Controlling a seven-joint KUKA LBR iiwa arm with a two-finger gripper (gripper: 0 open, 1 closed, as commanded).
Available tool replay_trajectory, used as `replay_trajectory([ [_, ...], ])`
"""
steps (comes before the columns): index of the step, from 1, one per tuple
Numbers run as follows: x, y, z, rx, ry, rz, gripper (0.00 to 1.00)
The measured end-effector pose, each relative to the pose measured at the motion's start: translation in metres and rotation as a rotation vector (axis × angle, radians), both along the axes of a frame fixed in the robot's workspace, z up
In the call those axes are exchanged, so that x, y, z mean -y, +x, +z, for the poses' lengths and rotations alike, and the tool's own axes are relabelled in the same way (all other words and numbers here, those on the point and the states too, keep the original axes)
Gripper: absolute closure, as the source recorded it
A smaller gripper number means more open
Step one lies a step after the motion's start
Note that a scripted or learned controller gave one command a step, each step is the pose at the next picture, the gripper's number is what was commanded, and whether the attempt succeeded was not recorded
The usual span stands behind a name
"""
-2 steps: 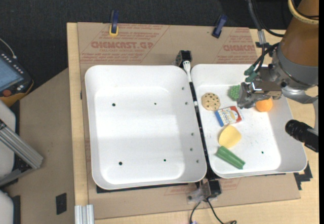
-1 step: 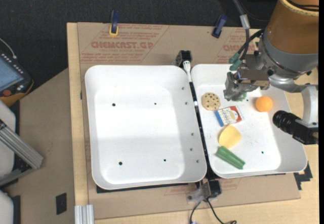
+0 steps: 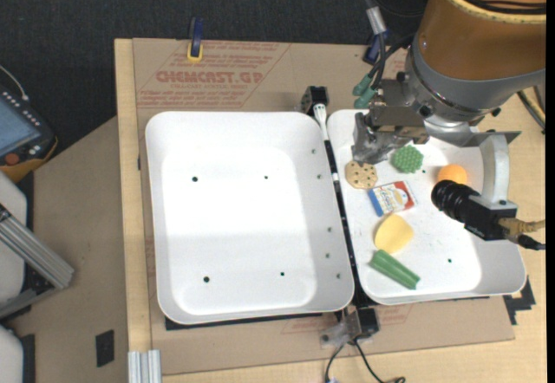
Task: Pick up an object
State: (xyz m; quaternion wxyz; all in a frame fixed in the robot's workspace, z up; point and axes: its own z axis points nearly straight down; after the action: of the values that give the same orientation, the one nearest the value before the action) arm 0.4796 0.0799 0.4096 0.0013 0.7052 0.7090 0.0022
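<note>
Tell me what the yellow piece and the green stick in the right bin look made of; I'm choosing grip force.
The yellow piece looks like smooth moulded plastic or foam: uniform colour, rounded edges, soft sheen. The green stick also looks plastic, matte, with faint ridges. Neither shows fabric weave or metal glint, but hardness can't be judged from this view.

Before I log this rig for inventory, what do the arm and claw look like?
The arm is bulky and rounded, with a glossy orange band above a grey wrist section. Below it sits a dull grey metal claw, boxy in build. Dark cables run down beside the wrist, with small blue and green fittings near the mount.
</note>
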Motion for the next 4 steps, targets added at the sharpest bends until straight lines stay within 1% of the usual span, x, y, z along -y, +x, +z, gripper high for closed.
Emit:
replay_trajectory([
  [1,0.05,-0.001,-0.061,-0.013,-0.003,-0.011,1.0],
  [2,-0.002,0.0,-0.016,0.0,0.0,0.0,1.0],
  [3,0.046,-0.001,-0.06,-0.011,-0.003,-0.011,1.0],
  [4,0.134,-0.001,-0.085,-0.009,-0.002,-0.014,1.0],
])
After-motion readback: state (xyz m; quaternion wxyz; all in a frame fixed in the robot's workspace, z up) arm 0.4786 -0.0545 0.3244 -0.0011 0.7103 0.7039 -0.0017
